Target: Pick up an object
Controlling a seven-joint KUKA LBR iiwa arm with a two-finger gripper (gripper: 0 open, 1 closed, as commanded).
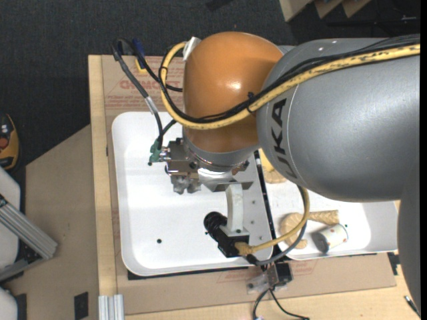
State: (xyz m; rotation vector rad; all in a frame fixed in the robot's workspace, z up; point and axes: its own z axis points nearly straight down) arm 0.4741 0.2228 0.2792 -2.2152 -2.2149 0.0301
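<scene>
My gripper [189,171] hangs under the big orange wrist band, low over the left white bin [140,199] near its middle. Only its metal body and a white bracket with a black cylinder [220,232] stick out from below the arm. In the right bin [380,222] lie a small white and grey cylinder [331,236] and a tan, rope-like object [303,221]. Another tan piece [269,172] peeks out beside the arm at the bins' divider. The arm hides whatever sits directly beneath the gripper.
The grey arm covers most of the right bin and the upper right of the view. Cables loop from the wrist over the bench's back left corner [133,52]. A tiny dark speck [159,241] marks the left bin's floor.
</scene>
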